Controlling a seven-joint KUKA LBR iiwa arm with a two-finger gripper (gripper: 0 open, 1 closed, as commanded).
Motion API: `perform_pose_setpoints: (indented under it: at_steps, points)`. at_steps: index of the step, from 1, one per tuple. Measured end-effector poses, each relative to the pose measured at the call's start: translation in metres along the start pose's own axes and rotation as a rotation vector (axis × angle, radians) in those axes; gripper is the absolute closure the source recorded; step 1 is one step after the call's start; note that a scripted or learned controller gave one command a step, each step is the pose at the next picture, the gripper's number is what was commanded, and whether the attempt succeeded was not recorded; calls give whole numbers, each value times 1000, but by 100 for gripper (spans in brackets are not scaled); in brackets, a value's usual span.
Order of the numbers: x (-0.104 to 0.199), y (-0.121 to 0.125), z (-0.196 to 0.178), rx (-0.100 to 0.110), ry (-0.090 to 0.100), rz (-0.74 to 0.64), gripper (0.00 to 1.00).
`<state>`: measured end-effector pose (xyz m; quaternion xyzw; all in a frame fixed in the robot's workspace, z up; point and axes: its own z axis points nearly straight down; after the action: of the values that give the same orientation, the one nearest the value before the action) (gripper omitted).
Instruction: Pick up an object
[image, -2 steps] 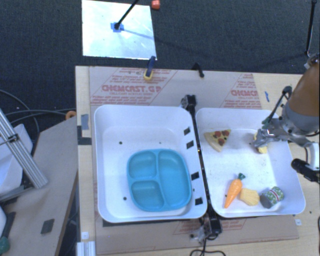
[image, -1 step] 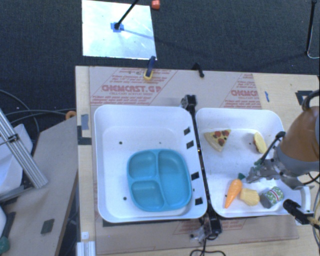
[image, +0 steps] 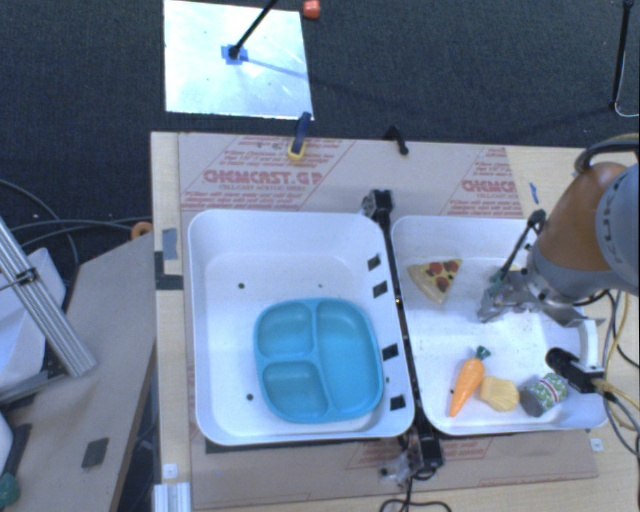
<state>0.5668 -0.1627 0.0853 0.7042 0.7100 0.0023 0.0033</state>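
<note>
Two white bins are seen side by side on the bench, the left bin (image: 215, 300) and the right bin (image: 440, 400). The grey arm (image: 590, 225), with its orange band, is seen reaching in from the right over the right bin. A blue divided tray (image: 318, 358) is laid in the left bin. The gripper (image: 495, 300) is held low over the right bin's middle; how it is set cannot be told. A pizza slice (image: 437, 278) lies just left of it; a carrot (image: 465, 385), a yellow wedge (image: 499, 394) and a small can (image: 543, 392) are lined along the near edge
</note>
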Motion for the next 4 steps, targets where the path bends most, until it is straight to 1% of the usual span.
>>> perform_pose_setpoints:
  at_steps: [1,2,3,4]
  points:
    - [30,-51,1,11,4,7,100]
    - [28,-48,1,7,2,7,0]
    - [58,-81,1,11,4,6,0]
    - [56,-78,-11,4,0,7,100]
